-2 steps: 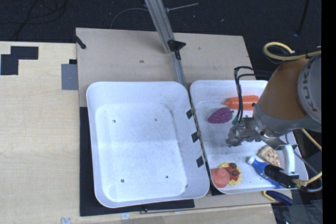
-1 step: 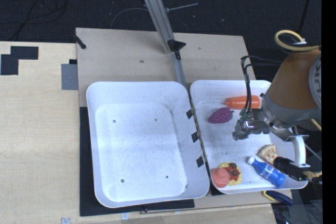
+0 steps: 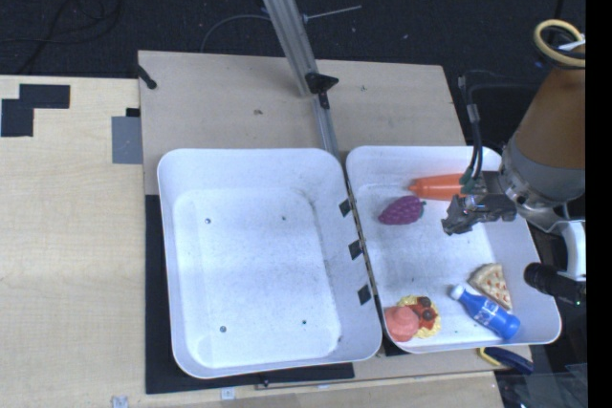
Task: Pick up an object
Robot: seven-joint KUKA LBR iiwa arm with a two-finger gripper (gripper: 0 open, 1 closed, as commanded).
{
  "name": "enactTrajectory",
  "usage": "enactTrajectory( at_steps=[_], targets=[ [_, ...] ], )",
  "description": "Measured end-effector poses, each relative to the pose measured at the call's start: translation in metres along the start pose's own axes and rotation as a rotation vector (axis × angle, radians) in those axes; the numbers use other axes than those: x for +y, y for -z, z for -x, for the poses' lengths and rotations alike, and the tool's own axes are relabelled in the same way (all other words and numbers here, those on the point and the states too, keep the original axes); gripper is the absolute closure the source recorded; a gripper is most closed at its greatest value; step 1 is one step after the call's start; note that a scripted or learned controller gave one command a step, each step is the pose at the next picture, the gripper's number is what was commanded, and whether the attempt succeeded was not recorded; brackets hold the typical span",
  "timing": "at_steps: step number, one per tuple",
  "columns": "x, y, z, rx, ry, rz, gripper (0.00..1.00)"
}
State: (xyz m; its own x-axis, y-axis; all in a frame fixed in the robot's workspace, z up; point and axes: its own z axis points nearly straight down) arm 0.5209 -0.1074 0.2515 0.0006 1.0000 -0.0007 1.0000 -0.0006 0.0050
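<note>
Right bin [image 3: 382, 169] holds the objects: an orange carrot [image 3: 436, 186] lying flat at upper middle; a purple grape bunch [image 3: 401, 211] just below-left; a pizza slice [image 3: 491, 283], blue bottle [image 3: 486, 311] and red-yellow toy [image 3: 412, 318] along the lower edge.

One fixed camera looks down at a slant from above the pale wooden bench [image 3: 239, 100], taking in both shallow white plastic bins [image 3: 253, 339].
</note>
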Motion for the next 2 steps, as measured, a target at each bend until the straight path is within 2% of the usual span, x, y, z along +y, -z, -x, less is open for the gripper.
enactTrajectory(
  at_steps=[2],
  targets=[
    [0.013,0.01,-0.099,0.0,0.003,-0.006,1.0]
  ],
)
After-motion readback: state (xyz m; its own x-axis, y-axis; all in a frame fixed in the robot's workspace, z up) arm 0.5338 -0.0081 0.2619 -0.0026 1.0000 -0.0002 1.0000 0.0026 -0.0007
